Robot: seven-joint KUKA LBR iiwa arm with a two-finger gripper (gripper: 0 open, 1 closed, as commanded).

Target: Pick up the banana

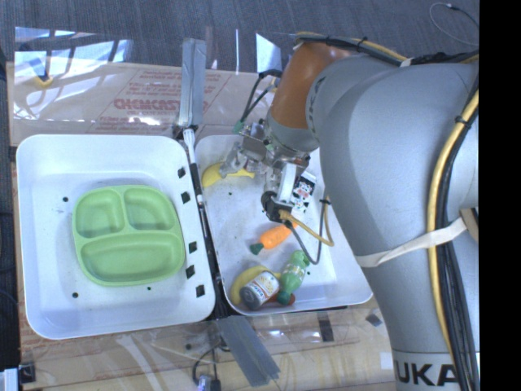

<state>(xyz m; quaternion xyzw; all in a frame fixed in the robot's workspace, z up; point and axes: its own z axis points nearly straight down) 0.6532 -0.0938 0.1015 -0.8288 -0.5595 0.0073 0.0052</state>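
Note:
The yellow banana [214,175] lies in the far left corner of the right bin [342,287], close to the divider between the bins. My gripper [242,160] hangs right over the banana's right end and covers part of it. The grey arm with its orange band [303,76] reaches in from the right and hides the bin's right side.
A green divided plate [126,235] sits in the left bin [41,300]. In the right bin's near half lie an orange carrot [275,237], a green bottle [294,272], and a small jar [260,289] against a yellow fruit [241,280]. A yellow cable loops beside the carrot.

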